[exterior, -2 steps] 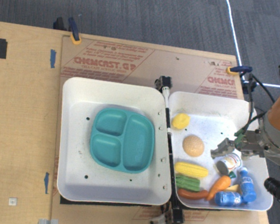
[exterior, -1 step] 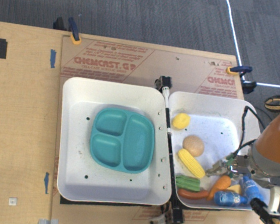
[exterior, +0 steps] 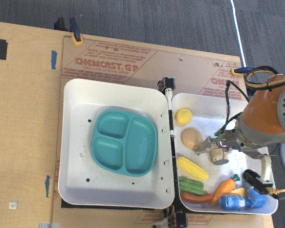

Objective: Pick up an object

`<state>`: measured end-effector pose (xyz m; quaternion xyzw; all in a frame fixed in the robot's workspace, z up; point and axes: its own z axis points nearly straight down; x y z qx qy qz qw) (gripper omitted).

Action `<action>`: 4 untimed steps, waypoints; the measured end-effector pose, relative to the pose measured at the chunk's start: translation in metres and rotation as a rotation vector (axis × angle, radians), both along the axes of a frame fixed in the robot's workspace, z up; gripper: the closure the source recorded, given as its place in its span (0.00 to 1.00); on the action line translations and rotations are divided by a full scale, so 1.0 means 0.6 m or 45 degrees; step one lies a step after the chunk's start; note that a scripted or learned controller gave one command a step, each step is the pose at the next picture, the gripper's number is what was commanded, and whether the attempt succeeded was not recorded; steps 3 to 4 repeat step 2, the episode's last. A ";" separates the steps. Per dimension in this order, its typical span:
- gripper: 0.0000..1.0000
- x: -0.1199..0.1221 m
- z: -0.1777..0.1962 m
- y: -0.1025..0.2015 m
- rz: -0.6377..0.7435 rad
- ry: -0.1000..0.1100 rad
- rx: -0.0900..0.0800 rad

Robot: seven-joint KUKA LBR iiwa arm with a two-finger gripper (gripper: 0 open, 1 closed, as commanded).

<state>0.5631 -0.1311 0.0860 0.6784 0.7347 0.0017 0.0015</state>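
Camera view: the gripper (exterior: 211,148) hangs over the right bin (exterior: 205,104); its opening cannot be told. Nearest lies 1 tan egg-shaped toy (exterior: 191,138), just left of it, probably light, rigid and slippery; best pinched across its narrower middle.

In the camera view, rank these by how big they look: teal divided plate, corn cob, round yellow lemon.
1. Teal divided plastic plate, by far the largest.
2. Yellow corn cob.
3. Small round yellow lemon, smallest.
All lie at bin-floor level, so nearness hardly skews this.
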 end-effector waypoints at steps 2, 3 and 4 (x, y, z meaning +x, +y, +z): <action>1.00 -0.012 0.217 0.085 -0.450 0.005 0.001; 1.00 -0.012 0.217 0.085 -0.450 0.005 0.001; 1.00 -0.012 0.217 0.085 -0.450 0.005 0.001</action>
